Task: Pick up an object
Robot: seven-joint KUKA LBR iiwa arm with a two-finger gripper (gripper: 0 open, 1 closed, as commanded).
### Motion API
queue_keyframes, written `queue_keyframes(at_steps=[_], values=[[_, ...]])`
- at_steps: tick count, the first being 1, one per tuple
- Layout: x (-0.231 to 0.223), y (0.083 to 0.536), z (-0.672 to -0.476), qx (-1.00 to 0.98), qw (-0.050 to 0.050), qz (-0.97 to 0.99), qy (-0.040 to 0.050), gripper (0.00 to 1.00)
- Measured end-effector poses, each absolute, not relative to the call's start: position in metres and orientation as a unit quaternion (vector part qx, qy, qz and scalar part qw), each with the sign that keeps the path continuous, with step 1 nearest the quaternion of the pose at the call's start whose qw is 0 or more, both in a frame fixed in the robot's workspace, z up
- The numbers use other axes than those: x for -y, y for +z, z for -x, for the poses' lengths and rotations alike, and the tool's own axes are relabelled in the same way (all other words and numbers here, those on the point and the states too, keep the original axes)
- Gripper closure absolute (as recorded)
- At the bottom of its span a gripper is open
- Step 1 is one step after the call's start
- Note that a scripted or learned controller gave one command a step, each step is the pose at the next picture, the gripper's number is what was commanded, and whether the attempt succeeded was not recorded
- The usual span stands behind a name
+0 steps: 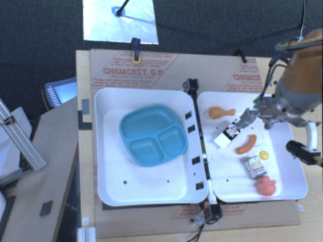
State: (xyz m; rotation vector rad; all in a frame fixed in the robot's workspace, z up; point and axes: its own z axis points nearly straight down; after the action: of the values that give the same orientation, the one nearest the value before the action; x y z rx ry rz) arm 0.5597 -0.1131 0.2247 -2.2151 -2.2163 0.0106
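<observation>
Sausage (246, 144) beside white card (226, 136)

I am operating in a robotics lab test cell, not a home or shop. The bench (166, 64) is a bare board stencilled with a manufacturer's name, clamped at its far edge by a yellow clamp (136, 52). Two white bins (101, 135) are fixed side by side. An aluminium extrusion frame (20, 140) stands on the left, above dark carpet (40, 29). Loose cables (303, 9) run overhead.
</observation>
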Motion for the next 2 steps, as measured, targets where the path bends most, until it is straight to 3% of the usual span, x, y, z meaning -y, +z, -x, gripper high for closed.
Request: queue_keyframes(at_steps=[1, 2], values=[[0.113, 0.231, -0.562, 0.708, 0.000, 0.706, -0.0002, 0.00], [0.118, 0.188, -0.563, 0.708, 0.000, 0.707, 0.0003, 0.00]])
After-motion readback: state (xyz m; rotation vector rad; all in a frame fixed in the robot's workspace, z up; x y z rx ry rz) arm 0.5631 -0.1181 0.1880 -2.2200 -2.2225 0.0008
